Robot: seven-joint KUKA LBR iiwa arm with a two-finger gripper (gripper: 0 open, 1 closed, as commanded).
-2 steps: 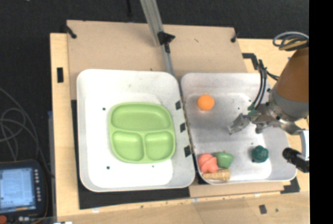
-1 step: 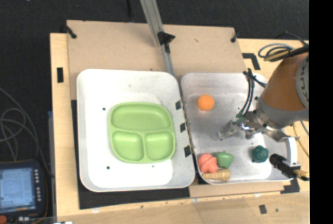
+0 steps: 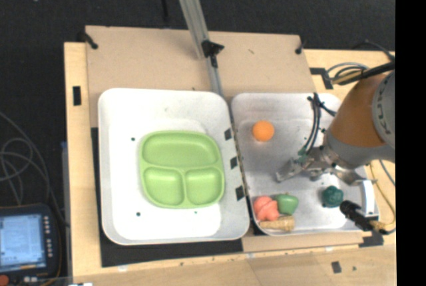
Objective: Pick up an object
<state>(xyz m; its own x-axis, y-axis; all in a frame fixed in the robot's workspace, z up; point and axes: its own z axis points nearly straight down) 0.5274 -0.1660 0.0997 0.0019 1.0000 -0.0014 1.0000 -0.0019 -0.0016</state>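
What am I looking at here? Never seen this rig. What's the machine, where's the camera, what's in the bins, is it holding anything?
One fixed camera looks down at a slant on a bench with two shallow white bins. The machine is a robot arm, grey with an orange band, reaching in from the right; its gripper hangs low over the right bin.

The left bin holds a green divided plate with three compartments. In the right bin lie an orange ball, a dark green object, and near the front edge a pink item, a green item and a tan item close together.

Nothing visibly sits in the gripper; whether it is open or shut is too blurred to tell.
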